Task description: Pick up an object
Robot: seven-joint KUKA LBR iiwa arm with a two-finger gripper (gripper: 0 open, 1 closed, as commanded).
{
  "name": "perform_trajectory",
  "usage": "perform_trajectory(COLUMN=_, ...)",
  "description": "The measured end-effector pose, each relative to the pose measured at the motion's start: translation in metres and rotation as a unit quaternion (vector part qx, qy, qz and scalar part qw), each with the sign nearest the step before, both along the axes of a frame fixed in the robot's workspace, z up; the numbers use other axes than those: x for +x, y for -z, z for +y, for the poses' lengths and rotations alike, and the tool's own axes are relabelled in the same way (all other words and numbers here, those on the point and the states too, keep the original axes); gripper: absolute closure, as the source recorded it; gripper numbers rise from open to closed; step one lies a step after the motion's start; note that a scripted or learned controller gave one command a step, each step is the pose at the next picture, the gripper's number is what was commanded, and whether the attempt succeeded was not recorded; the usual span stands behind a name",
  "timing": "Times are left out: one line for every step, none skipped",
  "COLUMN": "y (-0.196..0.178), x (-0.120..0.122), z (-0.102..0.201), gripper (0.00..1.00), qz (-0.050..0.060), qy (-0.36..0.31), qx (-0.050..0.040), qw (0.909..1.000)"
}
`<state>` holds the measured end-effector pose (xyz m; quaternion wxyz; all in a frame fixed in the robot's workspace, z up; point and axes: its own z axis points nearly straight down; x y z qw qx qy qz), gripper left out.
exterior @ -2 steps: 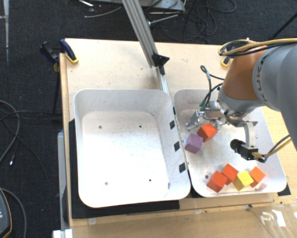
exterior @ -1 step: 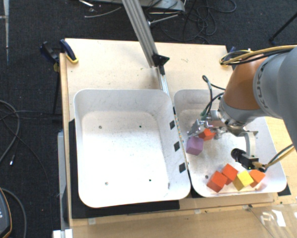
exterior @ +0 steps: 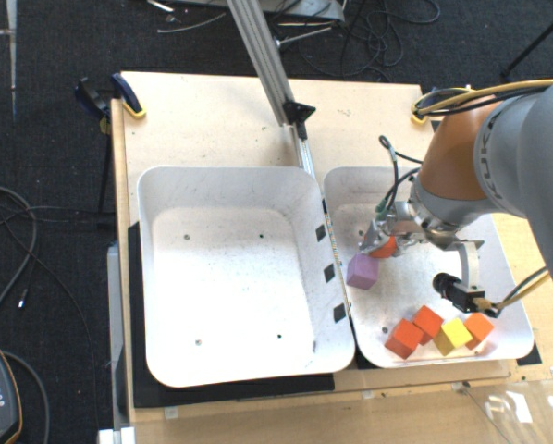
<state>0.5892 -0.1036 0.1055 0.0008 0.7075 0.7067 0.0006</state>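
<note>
gripper (exterior: 384,240) sits low in the right bin (exterior: 350,185), near that bin's left wall, with an orange block (exterior: 385,245) showing right at its tip. whether that block is truly between the fingers or merely under them i cannot tell — the wrist hides the closing line. a purple block (exterior: 362,271) lies just below and to the left, touching or almost touching the orange one.

risks, as i judge them: if the hold is only on a corner of the orange block, it could twist out as the arm rises. the purple neighbour sits so close that a finger may catch it and drag it along or shove it against the bin wall. the cluster of orange and yellow blocks (exterior: 440,330) at the bin's front stands well apart — no trouble from there.
</note>
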Motion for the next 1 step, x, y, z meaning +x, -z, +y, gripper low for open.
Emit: perform_trajectory(y=-0.0948, x=0.0084, z=0.0631, gripper=1.00, qz=-0.003, qy=-0.005, qx=0.0008, qw=1.0000)
